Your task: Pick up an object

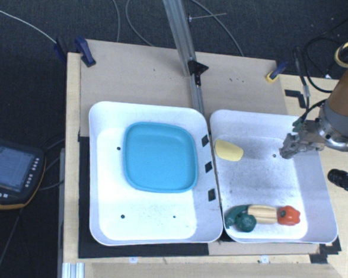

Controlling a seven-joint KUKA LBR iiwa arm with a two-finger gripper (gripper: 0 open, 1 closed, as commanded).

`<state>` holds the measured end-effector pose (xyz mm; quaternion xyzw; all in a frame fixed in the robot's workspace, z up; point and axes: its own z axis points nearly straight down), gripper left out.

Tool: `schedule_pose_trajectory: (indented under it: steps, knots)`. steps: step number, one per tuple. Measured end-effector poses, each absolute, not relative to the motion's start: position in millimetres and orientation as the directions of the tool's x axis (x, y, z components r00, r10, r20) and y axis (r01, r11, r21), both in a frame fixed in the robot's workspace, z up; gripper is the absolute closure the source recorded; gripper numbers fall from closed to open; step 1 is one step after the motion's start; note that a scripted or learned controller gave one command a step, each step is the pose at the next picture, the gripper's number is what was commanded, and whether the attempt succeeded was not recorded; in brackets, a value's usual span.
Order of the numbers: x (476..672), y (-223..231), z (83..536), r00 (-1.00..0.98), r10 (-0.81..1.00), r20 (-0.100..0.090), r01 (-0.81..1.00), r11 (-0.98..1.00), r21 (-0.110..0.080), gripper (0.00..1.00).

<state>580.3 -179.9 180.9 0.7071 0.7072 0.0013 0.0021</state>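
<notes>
Two shallow white bins sit side by side on a pale wooden bench, seen from above at a slant. The left bin (100, 219) holds a square turquoise plate (160, 157) with rounded corners, lying flat toward the bin's back half. The right bin (313, 192) holds four small items. A pale yellow, lemon-shaped piece (228, 150) lies near the bin's back left corner, close to the wall shared with the other bin. Along the front wall, three pieces lie in a row, each touching the next: a dark green rounded object (240, 219) on the left, a tan, bun-like cylinder (262, 214) in the middle, and a red tomato-like piece (288, 215) on the right.

The robot arm (346, 97) reaches in from the right edge, with a tan-orange section above a grey wrist. Its gripper (290, 149) hangs over the back right part of the right bin, well apart from the yellow piece and from the row at the front. Nothing is visible between its fingers; whether they are spread or closed cannot be told from this angle.

A metal pole (182, 35) runs from the top of the view down to the gap between the bins. Blue clamps (84, 51) mark the bench's back corners. A handheld control pendant (8, 174) with a screen lies on the dark floor to the left, and thin cables loop across the floor behind the bench.
</notes>
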Motion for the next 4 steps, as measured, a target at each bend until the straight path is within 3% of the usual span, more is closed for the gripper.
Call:
schedule_pose_trajectory:
  steps: [1, 4]
  knots:
    - [581.1, -180, 219, 0.0, 1.0, -0.001, 1.0, 0.0, 0.004, 1.0]
    - [576.4, -27, 236, -0.005, 1.0, 0.001, 1.0, 0.005, 0.002, 1.0]
